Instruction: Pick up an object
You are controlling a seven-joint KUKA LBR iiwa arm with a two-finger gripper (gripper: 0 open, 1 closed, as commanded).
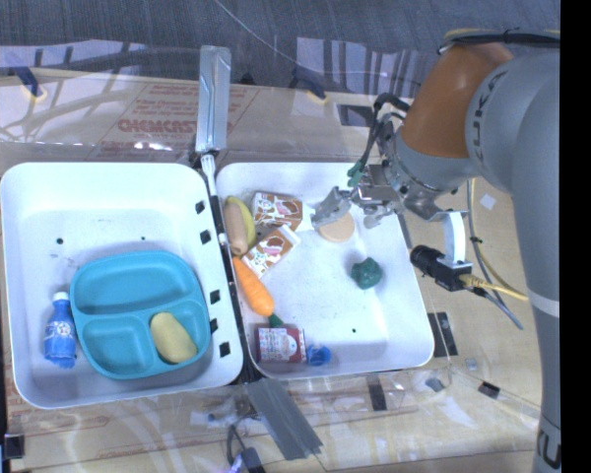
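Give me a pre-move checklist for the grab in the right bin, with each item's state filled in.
1. Gripper over the right bin: ok.
2. Target within reach: tan round piece directly beneath the gripper: ok.
3. Finger opening: cannot tell.
4. Anything already held: cannot tell.
5. Neighbours apart from target: green lump and snack packets stand apart: ok.
6. Gripper centred on the piece: cannot tell.

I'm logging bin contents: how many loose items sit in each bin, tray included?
Left white bin: 3 (blue divided plastic tray, yellow potato-shaped toy, small blue bottle)
Right white bin: 7
Total: 10
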